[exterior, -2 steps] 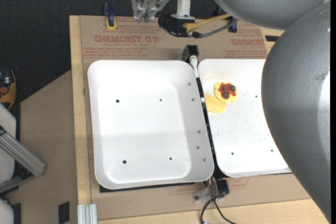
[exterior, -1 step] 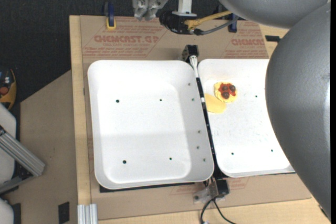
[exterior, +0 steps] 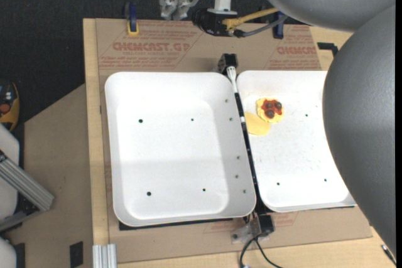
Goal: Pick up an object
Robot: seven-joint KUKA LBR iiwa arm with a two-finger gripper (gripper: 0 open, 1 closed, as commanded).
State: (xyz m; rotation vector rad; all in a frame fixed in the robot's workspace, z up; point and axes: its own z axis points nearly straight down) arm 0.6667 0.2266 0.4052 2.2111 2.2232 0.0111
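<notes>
Camera view: gripper (exterior: 176, 2) raised beyond far edge of left bin (exterior: 125, 135), finger state unclear. Yellow-and-red object (exterior: 266, 115) lying in right bin (exterior: 301, 166), near dividing rim, well apart from gripper.

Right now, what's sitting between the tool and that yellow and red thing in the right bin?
In the camera view, only brown board and the bin's white rim lie between the tool and the yellow and red object.

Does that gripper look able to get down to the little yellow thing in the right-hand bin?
Probably yes. The yellow object lies in the open near the right bin's left wall, nothing over it. The gripper hangs beyond the bins' far edge.
</notes>
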